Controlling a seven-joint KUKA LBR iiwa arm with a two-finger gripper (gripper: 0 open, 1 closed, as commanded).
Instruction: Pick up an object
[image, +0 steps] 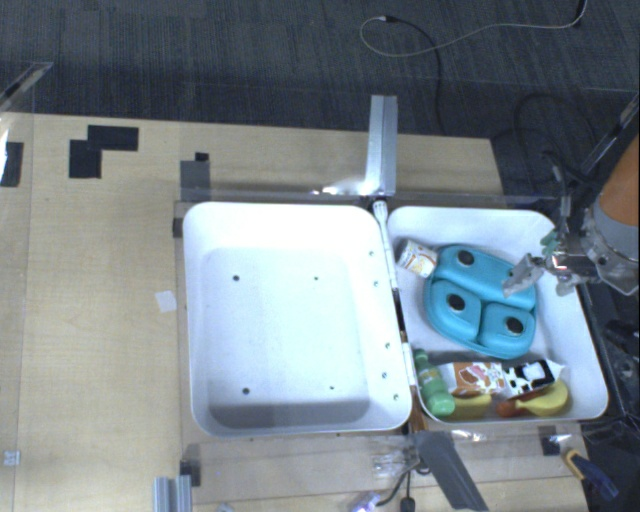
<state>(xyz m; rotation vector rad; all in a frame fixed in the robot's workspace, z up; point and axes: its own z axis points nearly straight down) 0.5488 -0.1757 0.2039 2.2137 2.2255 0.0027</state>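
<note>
single fixed camera above bench (90, 330), slanted downward, both white bins (285, 225) in frame.

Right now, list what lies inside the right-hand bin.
In the right bin: a blue three-hollow tray, a small white packet beside it, a green bottle, a printed carton and yellow pieces. Whatever lies under the tray is covered.

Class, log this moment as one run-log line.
gripper: over right white bin | below: blue three-hollow plastic tray | grasp: unclear | left white bin: idle
</note>
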